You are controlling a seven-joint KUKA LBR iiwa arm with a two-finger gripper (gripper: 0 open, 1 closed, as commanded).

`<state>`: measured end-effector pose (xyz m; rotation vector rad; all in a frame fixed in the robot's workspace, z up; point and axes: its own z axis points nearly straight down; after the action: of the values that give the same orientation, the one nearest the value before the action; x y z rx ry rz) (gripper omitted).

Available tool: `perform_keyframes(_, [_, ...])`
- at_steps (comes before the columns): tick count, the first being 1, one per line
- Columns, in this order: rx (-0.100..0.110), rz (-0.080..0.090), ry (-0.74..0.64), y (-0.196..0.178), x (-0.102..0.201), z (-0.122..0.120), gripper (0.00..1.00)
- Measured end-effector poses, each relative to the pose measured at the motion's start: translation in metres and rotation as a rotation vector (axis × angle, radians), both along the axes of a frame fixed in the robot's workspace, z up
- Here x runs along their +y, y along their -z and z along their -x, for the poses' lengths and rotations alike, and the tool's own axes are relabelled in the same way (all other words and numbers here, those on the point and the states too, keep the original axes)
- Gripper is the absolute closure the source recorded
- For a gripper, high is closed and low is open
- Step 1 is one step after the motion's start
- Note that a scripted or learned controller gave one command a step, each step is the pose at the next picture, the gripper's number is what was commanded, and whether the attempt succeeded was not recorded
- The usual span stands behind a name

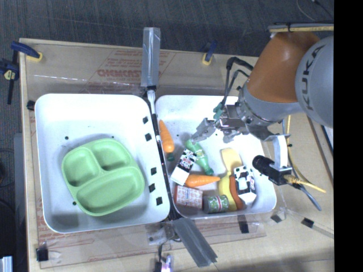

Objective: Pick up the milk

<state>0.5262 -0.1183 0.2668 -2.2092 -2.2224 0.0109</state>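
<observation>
Two small cartons with black-and-white cow patches lie in the right bin [170, 107]. One milk carton [185, 166] is tipped over near the bin's middle, next to a green bottle [199, 157]. The other milk carton [245, 183] lies by the bin's right wall. My gripper [209, 121] hovers over the back half of this bin, up and to the right of the middle carton. It is open, with nothing between its fingers [202, 131].
The right bin also holds a carrot [166, 137] by the divider, a second carrot [201, 180], a yellow wedge [229, 158], a can [218, 203] and a small box [188, 196]. In the left bin [51, 112] sits a green divided plate [102, 176].
</observation>
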Motion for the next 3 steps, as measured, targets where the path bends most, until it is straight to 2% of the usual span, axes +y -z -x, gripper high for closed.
perform_keyframes(1, [-0.007, 0.000, -0.283, -0.042, -0.083, -0.031, 0.00])
perform_keyframes(2, [-0.003, -0.006, -0.473, 0.058, -0.093, 0.046, 0.00])
perform_keyframes(3, [0.002, -0.008, -0.476, 0.052, -0.093, 0.045, 1.00])
